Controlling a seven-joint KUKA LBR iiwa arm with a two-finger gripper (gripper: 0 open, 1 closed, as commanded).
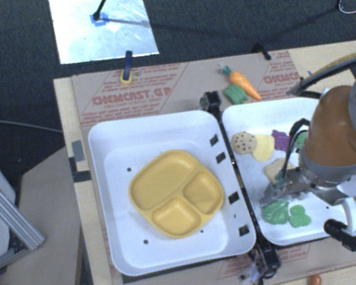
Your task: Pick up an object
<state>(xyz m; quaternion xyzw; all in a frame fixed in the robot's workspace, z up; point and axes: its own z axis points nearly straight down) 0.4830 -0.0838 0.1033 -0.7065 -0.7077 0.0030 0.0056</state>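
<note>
Camera view: my arm [345, 134] enters from the right and extends over the right bin [296, 103]. My pincer [275, 190] sits low in that bin, toward its left half, just above the green items. The fingers are small and blurred at this angle; I cannot tell whether they are spread or pressed together, and nothing can be confirmed between them.

Contents of the right bin:
- A cookie-shaped piece with dark spots [243, 141], near the upper left corner.
- A pale yellow piece [263, 148], touching the cookie's lower right side.
- A purple piece [280, 138], just right of the yellow piece.
- A beige piece [275, 169], directly above my pincer and partly hidden by it.
- A green leafy piece [277, 212], just below my pincer tip.
- A second green piece [299, 217], beside the first, near the bin's front wall.

The left bin [114, 183] holds a yellow divided tray [175, 192] with three compartments, lying roughly at its centre.

Outside the bins, a toy carrot [244, 82] and a green item [235, 94] lie on the cardboard-covered bench [174, 81], behind the right bin.
</note>
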